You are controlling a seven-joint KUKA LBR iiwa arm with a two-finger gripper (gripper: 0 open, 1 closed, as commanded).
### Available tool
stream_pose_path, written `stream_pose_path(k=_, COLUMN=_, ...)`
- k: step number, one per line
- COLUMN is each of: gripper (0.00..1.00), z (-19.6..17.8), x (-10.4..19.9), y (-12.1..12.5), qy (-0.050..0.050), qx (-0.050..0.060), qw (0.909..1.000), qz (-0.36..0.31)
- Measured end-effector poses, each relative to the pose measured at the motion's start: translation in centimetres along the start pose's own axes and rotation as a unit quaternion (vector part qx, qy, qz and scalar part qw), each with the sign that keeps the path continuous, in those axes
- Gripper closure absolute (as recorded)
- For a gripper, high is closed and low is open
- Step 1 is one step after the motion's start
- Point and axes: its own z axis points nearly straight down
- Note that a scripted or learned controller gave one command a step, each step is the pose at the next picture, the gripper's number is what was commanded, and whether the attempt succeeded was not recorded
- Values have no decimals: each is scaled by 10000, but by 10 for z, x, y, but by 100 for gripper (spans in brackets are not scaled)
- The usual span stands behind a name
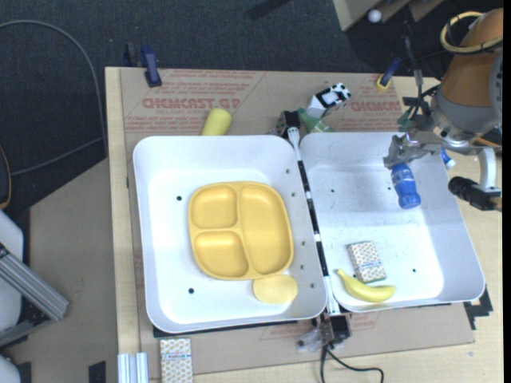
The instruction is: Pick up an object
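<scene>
In the right bin, my gripper reaches in from the right near the far wall. It is shut on the upper end of a small blue bottle, which hangs from the fingers toward the bin floor. A banana and a small patterned box lie at the near edge of the same bin. The left bin holds a yellow divided plate with a pale yellow disc beside its near corner.
Behind the bins, a yellow cylinder and a black-and-white toy rest on the cardboard. Another patterned box lies in front of the left bin. Bare floor stretches across the right bin's middle.
</scene>
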Motion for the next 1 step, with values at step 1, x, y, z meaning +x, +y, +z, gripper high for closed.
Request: stream_pose_path(k=1, gripper=100, z=18, x=6, y=-30, qy=13, qx=17, qw=10000, qz=6)
